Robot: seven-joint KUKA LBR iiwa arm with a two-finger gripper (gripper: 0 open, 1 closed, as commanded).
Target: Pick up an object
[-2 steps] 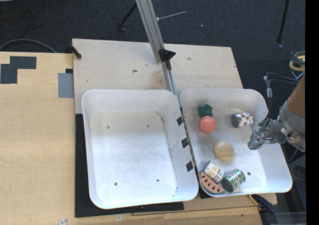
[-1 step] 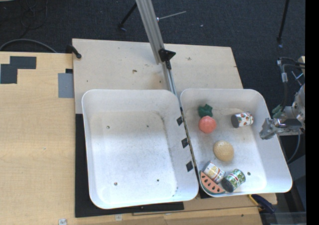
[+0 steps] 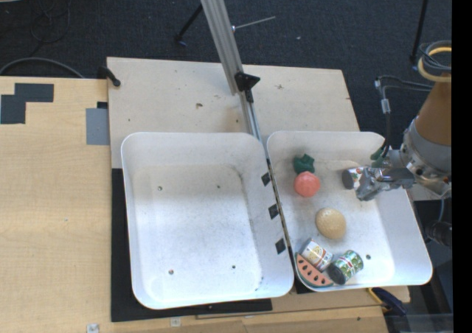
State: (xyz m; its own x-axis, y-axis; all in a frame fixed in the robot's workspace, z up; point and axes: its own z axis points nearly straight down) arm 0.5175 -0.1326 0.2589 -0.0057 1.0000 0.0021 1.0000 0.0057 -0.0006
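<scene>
The hand [image 3: 363, 183] hangs over the right side of the right bin, low above its floor, and from where I stand I cannot tell its state; something small and pale with a spot of red sits right at its tip, but whether that is gripped or merely beside it is not clear.

Starting at the left, the surface [image 3: 51, 199] is pale wood, and on it the left bin [image 3: 140, 169] shows a bare white floor with a few dark specks. A slanted metal rail [image 3: 221, 26] runs down to the seam between the two bins.

The right bin [image 3: 402, 228] carries all the likely targets. Nearest the divider lies a small green toy [image 3: 303, 162], touching a red ball [image 3: 307, 184] just below it. Further toward the front sits a tan potato-like lump [image 3: 331, 222], apart from the others. At the front edge a watermelon slice toy [image 3: 311, 274], a small labelled can [image 3: 316, 254] and a green can [image 3: 346, 264] crowd together, touching.

I judge all of these light and rigid, likely plastic. The ball may roll or slip, so it wants a grip across its widest part. The lump looks easiest: isolated, with room on both sides. The cans are hemmed in.
</scene>
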